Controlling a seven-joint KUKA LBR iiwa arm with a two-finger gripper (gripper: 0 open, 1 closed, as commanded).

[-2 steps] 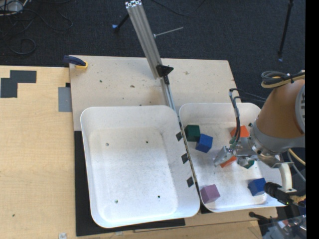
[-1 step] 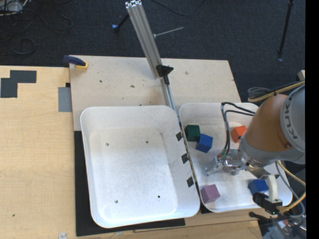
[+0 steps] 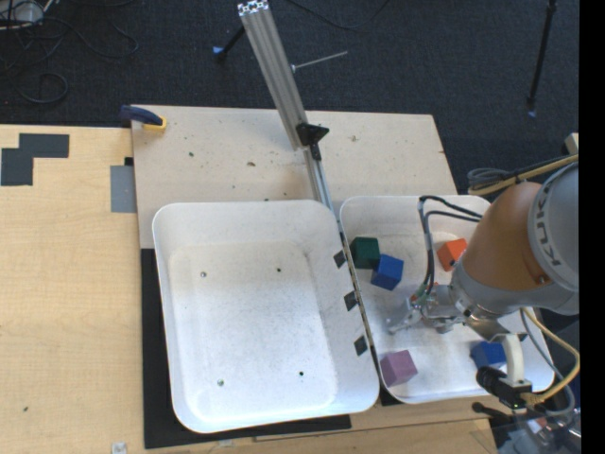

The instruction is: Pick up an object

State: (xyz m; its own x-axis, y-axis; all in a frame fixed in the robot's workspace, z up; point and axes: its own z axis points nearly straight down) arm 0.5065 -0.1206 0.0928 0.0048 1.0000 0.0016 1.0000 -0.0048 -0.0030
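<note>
- The jaws (image 3: pixel 408 317) hang low in the right white plastic bin (image 3: pixel 378 218); how they stand, I cannot tell.
- Small purple cube (image 3: pixel 398 367) just below them (nearest), dark green block (image 3: pixel 365 251) and blue cube (image 3: pixel 387 271) above.

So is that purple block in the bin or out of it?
In. The purple block lies on the right bin's floor, near its front-left corner.

blocks (image 3: pixel 388 270) in right bin (image 3: pixel 378 208)

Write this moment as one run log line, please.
gripper: low in right bin | grasp: none visible | nearest: purple block
</note>
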